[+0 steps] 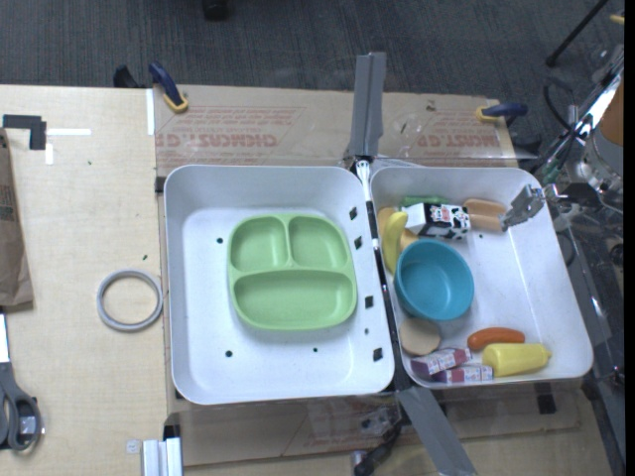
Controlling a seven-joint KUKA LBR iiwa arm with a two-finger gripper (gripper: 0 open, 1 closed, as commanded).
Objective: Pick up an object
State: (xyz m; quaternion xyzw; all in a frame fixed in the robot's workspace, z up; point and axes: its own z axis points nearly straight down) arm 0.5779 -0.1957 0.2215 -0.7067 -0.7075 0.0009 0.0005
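Pale wood desk (79, 226) over dark grey carpet (298, 18) along the top of the frame. Two white bins mid-frame: left bin (189, 296) has a green tray (293, 271), right bin (541, 286) has a blue bowl (435, 280), banana (393, 236), hot dog (484, 212) and a yellow bottle (514, 358). Gripper (523, 204) sits at the right bin's upper right corner, beside the hot dog; can't tell its fingers' state. Tape ring (129, 298) lies at left.

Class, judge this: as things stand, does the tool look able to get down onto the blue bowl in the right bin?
Probably yes: the blue bowl lies open from above, and the tool hovers just up and right of it.
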